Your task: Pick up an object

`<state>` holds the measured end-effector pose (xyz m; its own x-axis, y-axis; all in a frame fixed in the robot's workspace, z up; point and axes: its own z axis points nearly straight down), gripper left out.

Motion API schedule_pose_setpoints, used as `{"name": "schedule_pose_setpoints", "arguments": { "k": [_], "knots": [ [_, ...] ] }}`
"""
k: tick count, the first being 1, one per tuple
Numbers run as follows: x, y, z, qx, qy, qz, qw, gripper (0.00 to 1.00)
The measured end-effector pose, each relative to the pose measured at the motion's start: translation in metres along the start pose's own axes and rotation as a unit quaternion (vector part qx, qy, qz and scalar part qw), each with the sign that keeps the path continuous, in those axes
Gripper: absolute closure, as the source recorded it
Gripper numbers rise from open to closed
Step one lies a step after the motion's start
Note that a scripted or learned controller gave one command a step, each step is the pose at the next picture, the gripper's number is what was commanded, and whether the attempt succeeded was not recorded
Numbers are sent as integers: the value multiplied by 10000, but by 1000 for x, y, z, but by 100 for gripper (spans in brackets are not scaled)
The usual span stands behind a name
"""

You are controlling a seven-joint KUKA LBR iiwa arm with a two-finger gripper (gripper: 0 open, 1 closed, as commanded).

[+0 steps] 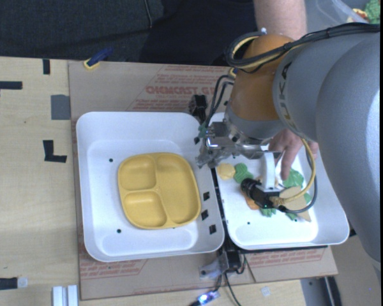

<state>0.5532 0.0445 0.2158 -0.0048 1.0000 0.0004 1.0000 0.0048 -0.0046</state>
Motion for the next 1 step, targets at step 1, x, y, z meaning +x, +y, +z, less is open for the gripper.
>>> {"name": "schedule_pose_setpoints", "arguments": {
  "k": [1],
  "knots": [
    [-6, -12, -14, 4, -2, 17, 10000, 100]
  ]
}}
